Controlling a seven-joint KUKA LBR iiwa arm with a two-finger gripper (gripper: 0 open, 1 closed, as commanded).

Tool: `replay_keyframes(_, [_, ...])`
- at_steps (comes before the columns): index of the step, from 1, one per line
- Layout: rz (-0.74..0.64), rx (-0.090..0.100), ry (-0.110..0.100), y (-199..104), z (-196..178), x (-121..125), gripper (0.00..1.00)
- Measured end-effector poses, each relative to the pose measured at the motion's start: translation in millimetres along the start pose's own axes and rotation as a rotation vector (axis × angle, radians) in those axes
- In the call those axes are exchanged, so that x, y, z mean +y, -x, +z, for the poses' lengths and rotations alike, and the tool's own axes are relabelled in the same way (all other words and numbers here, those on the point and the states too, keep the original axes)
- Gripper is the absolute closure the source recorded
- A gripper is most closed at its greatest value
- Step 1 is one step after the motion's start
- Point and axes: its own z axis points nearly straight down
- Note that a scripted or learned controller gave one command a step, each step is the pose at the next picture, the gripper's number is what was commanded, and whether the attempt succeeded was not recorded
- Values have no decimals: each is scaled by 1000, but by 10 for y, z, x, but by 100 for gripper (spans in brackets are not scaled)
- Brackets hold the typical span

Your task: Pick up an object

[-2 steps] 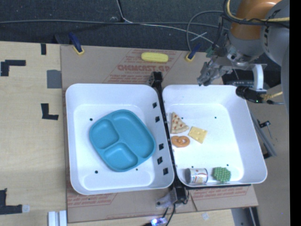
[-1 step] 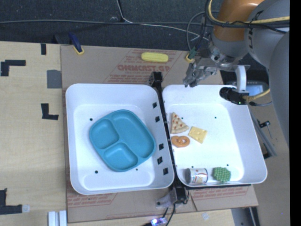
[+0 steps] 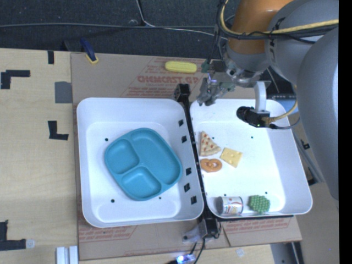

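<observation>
The gripper point(image 3: 210, 92), its opening impossible to judge, hovers at the right bin's point(image 3: 286, 164) far-left corner; the pizza slice point(image 3: 207, 143) lies toward six o'clock.

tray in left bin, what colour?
Light blue divided tray, in the camera view.

1. Two white bins: the left bin point(image 3: 88, 147) and the right bin point(image 3: 286, 164), side by side.
2. One blue tray point(image 3: 143, 163) with three compartments, in the left bin.
3. One pizza slice point(image 3: 207, 144), in the right bin.
4. One cheese wedge point(image 3: 231, 157), in the right bin.
5. One donut point(image 3: 211, 165), in the right bin.
6. One can point(image 3: 231, 205), in the right bin.
7. One green lump point(image 3: 259, 203), in the right bin.
8. One yellow piece point(image 3: 180, 66), outside the bins.
</observation>
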Motion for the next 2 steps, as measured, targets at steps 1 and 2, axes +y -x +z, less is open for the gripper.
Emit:
replay_keyframes(1, [0, 0, 0, -427, 24, -128, 100])
replay_keyframes(2, [0, -1, -1, -909, 228, -238, 100])
